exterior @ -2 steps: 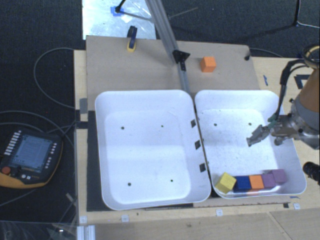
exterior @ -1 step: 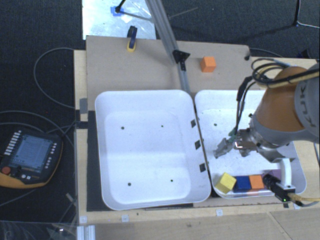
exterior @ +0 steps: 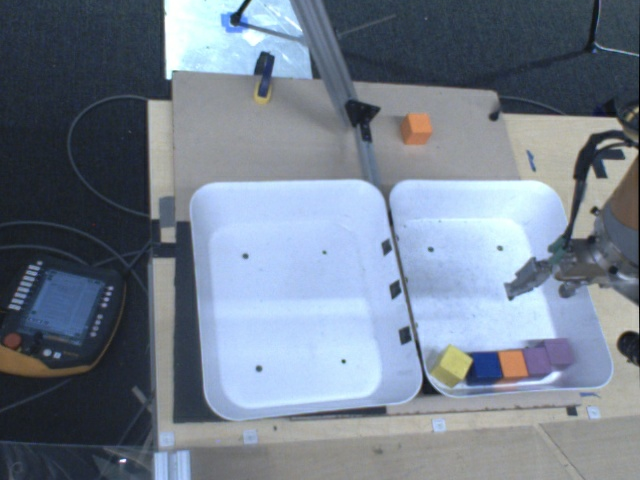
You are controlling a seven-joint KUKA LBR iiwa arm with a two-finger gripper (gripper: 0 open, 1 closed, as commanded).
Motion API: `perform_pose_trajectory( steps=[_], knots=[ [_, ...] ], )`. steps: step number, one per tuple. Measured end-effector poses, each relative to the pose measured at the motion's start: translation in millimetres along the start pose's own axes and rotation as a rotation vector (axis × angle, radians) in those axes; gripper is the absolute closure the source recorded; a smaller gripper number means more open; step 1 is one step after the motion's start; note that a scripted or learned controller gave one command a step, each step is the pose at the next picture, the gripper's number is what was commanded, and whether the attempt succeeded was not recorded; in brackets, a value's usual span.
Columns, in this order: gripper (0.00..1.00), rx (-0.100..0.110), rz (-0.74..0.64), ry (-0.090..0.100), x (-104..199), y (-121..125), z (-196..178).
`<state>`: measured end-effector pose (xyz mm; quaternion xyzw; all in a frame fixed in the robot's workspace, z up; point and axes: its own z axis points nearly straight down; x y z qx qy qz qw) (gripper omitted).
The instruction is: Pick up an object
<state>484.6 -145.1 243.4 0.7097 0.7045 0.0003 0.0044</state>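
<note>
My gripper (exterior: 525,280) hangs over the right bin (exterior: 470,200), and I cannot tell if it is wide or narrow. The blocks sit in a row by the near wall: yellow block (exterior: 451,365), blue block (exterior: 485,367), orange block (exterior: 513,364), purple block (exterior: 552,354). I should go down straight over one block and squeeze slowly

Grey arm reaching in from the right edge, wrist tilted, gripper (exterior: 522,283) angled down and leftward, hanging low
</note>
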Motion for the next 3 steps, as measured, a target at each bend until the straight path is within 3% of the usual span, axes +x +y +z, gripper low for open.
perform_pose_trajectory(
  steps=[1,2,3],
  knots=[
    [0.00,0.009,-0.019,0.010,74,-1,56],
    [0.00,0.008,-0.007,0.006,56,-1,71],
    [0.00,0.000,-0.004,0.001,8,17,26]
  ],
)
